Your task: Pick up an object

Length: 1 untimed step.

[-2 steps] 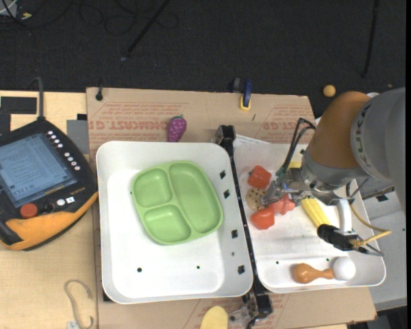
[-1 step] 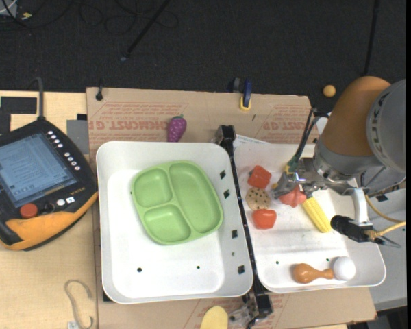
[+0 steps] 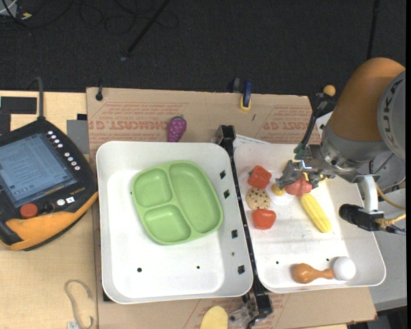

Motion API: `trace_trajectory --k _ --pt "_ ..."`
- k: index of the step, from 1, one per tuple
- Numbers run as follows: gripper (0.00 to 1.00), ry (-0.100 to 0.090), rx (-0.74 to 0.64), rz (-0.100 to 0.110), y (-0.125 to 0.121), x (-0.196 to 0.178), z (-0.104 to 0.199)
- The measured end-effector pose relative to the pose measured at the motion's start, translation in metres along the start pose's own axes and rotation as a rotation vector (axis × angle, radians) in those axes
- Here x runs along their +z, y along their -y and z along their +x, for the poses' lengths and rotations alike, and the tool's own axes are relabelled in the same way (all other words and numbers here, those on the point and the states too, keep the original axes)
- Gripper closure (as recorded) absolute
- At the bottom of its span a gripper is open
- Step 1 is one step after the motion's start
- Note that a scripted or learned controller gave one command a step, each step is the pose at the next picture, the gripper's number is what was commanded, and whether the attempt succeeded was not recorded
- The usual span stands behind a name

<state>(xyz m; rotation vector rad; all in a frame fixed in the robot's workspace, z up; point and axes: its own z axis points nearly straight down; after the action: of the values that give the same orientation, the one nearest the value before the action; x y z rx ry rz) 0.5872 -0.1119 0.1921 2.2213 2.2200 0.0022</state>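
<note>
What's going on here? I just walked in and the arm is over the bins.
The arm's tool is low in the right bin, among toy foods, beside a red piece and a corn cob. The view does not show a grasp. The left bin holds a green divided plate.

Left bin (image 3: pixel 116 252): holds the divided plate (image 3: pixel 177 202), toward its far side.
Right bin (image 3: pixel 359 249): corn cob (image 3: pixel 316 212) right of centre; cookie (image 3: pixel 257 198) at left, one tomato (image 3: pixel 259 177) beyond it, another tomato (image 3: pixel 264 218) nearer.
Near right corner: drumstick (image 3: pixel 309 273) with egg (image 3: pixel 343 269) touching its right.
Left of bins: control pendant (image 3: pixel 31 180).
</note>
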Motion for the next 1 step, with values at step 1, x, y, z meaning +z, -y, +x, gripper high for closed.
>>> trace_trajectory --k 1 --pt "1.0 0.0 0.0 0.0 -0.0004 -0.0374 -0.0011"
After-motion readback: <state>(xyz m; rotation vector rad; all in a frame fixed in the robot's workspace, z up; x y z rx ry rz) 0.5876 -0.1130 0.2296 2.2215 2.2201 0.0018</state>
